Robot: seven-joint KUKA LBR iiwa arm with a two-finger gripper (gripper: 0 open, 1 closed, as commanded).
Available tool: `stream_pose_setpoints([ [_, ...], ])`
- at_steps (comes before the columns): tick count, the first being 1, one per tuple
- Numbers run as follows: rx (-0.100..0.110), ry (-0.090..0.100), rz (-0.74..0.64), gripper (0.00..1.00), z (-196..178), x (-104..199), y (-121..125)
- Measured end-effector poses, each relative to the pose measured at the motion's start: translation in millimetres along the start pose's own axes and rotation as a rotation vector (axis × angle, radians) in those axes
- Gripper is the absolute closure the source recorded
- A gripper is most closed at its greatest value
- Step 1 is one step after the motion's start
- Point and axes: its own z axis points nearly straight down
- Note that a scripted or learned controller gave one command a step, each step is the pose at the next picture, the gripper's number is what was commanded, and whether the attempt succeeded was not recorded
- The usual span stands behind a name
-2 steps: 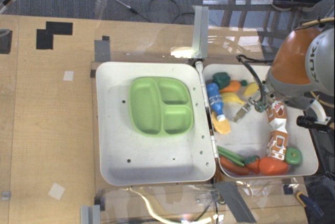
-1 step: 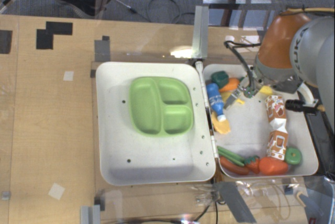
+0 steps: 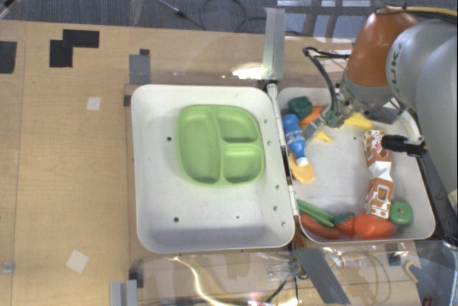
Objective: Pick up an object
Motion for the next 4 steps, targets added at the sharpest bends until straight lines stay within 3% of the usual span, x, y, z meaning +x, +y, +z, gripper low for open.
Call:
stream_pose_setpoints([
  [1,-0.005,-0.002,0.163,0.00,0.3,1.7,4.3],
  [2,0.001,0.006,0.231,0.00,0.4,-0.2,8.4],
  [3,-0.012,-0.007,0.226,1.00,-12.9,-2.4,11.4],
  [4,-0.040,-0.010,0.443,1.00,-186.0,50.5,58.7],
])
